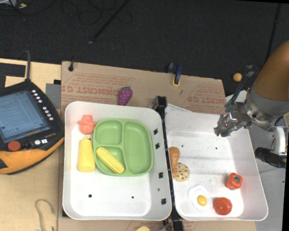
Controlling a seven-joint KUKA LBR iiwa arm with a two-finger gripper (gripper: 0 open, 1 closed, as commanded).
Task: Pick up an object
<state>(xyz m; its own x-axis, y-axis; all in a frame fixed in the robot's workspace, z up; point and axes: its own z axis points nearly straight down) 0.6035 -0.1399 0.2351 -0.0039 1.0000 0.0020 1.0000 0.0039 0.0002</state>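
A: What lay in the left bin (73,191)?
B: A green plate (136,152) bearing corn (110,160), beside a yellow bottle (86,155).
A: And the right bin (257,201)?
B: A cookie (181,172), egg (199,197) and two tomatoes (222,206), all well apart and open to a straight descent.
A: The tool (225,128)?
B: Above the bin's far end, carrying nothing; I could not tell whether it was open or closed.

I have one fixed camera above the worktop (24,192), looking down at a slant. Both white bins (73,191) sit mid-frame at moderate range; my arm (271,82) enters from the right.
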